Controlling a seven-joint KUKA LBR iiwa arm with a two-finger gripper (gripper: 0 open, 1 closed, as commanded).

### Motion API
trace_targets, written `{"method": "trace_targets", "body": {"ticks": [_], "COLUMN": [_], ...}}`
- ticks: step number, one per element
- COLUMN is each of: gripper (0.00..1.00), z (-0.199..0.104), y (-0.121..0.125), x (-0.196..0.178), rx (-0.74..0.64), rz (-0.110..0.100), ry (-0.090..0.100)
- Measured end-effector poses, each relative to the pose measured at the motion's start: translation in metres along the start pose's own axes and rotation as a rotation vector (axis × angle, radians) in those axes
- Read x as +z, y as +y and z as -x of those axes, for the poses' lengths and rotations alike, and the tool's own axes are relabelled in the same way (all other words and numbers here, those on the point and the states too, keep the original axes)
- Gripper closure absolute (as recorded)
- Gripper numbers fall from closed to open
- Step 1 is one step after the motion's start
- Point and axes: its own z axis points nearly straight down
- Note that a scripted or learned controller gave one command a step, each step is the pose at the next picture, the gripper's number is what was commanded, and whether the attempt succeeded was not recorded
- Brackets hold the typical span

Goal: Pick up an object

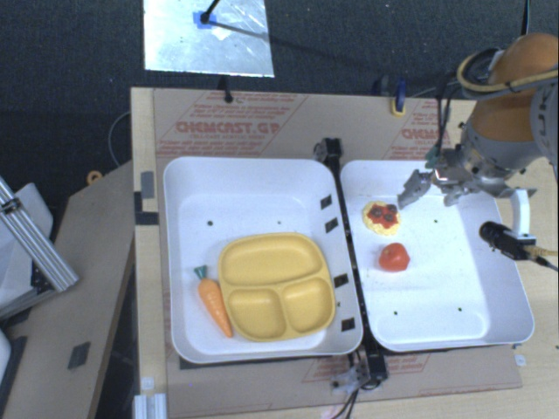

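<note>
In the right bin (pixel 489 321), a small round toy pizza (pixel 382 217) with red and yellow topping lies near the left wall. A red tomato (pixel 394 257) sits just below it. My gripper (pixel 431 193) hangs over the bin's upper part, up and to the right of the pizza, and it is open. Its left finger tip (pixel 409 192) is close to the pizza's upper right edge, and nothing is between the fingers.
The left bin (pixel 201 190) holds a yellow divided plate (pixel 275 285) and an orange carrot (pixel 213 299) beside it. A black divider (pixel 342 234) runs between the bins. A black part with a cable (pixel 507 238) sticks out at the right bin's right side.
</note>
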Motion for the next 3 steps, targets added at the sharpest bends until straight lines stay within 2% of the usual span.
{"method": "trace_targets", "body": {"ticks": [1,3], "gripper": [0.0,0.0], "z": [0.0,-0.011], "y": [0.003,0.007], "x": [-0.007,0.105], "rx": [-0.002,-0.003], "rz": [0.013,0.008], "ry": [-0.002,0.0]}}
